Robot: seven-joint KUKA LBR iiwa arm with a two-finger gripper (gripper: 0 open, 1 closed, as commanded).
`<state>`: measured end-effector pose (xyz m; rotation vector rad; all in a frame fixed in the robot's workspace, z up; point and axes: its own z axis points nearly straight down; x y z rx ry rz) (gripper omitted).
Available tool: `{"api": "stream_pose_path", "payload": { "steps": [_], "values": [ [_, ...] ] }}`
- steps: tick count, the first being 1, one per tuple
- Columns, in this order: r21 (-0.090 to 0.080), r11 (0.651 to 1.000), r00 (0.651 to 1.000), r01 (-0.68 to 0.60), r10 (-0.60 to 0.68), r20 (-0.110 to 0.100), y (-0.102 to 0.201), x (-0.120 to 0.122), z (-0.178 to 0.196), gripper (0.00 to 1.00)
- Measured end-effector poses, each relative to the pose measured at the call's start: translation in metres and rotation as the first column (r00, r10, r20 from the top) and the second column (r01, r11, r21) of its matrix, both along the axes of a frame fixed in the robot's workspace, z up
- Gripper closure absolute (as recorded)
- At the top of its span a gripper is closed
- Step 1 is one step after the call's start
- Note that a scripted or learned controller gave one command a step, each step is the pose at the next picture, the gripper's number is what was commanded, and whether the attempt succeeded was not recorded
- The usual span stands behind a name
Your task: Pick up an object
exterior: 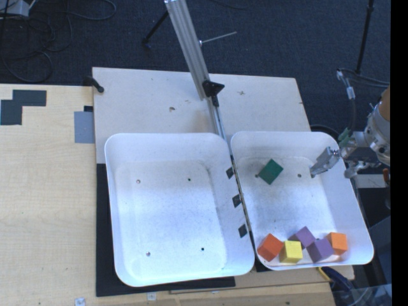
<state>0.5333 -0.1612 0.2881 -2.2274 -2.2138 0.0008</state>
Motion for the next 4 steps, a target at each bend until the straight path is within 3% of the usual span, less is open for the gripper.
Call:
{"api": "stream_pose_path", "payload": {
  "steps": [1,2,3,4],
  "values": [
    [0.003,1.0,1.0,-0.01,0.01,-0.009,0.017,0.027,-0.114,0.0],
    [-0.002,1.0,1.0,-0.008,0.008,0.004,0.038,0.084,-0.199,0.0],
    [0.001,1.0,1.0,-0.009,0.009,0.006,0.09,0.069,-0.093,0.0],
    [-0.002,1.0,1.0,-0.005,0.005,-0.002,0.059,0.094,-0.161,0.0]
  ]
}}
